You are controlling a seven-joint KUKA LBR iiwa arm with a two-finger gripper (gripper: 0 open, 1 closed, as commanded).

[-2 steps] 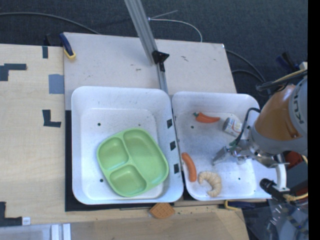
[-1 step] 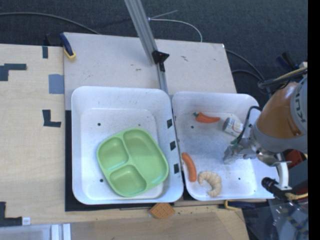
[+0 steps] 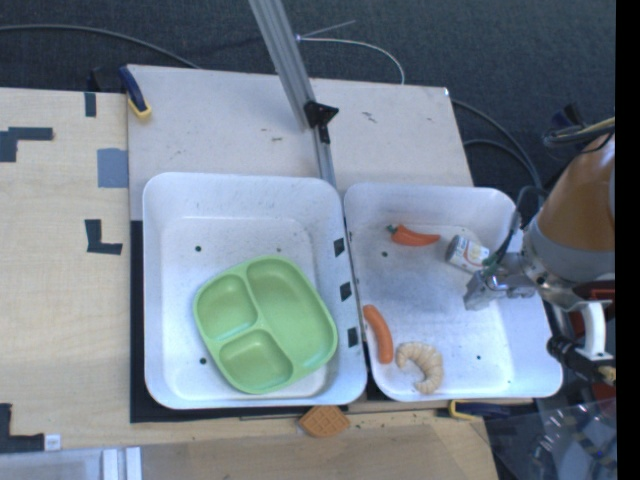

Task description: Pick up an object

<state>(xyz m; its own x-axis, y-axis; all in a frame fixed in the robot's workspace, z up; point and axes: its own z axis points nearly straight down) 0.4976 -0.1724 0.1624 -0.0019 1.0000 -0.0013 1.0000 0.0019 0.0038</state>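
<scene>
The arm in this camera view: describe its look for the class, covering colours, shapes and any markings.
The arm is a thick, rounded body: a broad orange band above the wrist, a grey section below it. It narrows to a small metallic grey gripper of angular, blocky parts at the right bin's right side. No lettering or markings can be read on it. Dark cables lie on the floor nearby.

No lettering reads clearly — not on bins or bench.
</scene>
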